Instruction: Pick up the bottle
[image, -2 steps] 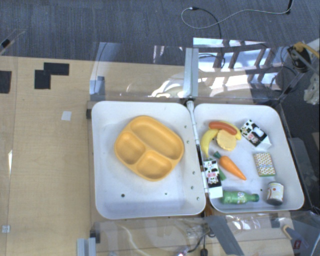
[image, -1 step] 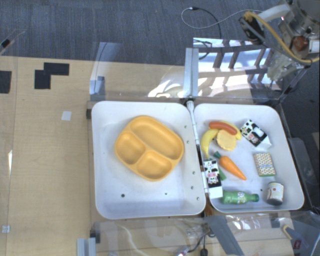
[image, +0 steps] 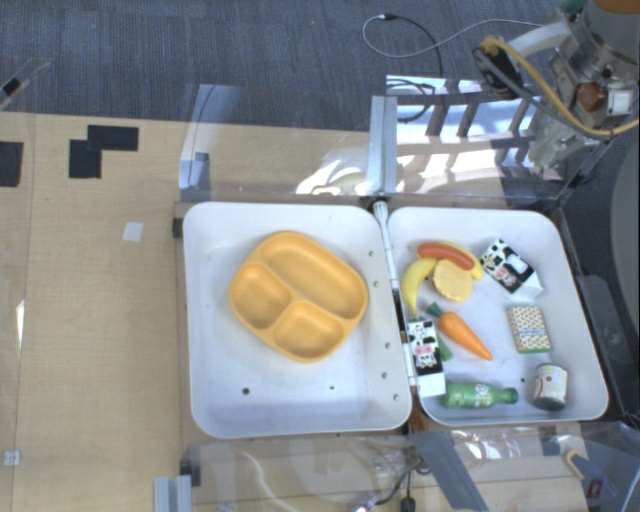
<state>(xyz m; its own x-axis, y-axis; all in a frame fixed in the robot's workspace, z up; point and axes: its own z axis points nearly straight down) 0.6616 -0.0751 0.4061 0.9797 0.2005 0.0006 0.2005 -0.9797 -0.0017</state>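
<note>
Right bin, green bottle flat, cap end indistinct.

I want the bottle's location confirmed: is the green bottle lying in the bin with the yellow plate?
No, the green bottle lies in the right bin, near its front edge.

Both bins are white. The tray in the left one is yellow-orange all over. In the right bin, the bottle is green with a pale label, the carrot orange with a green top, the banana yellow, and the sausage red-orange. Two cartons are white with black cow patches. The cracker box is tan and speckled. The can is grey with a pale label.
</note>
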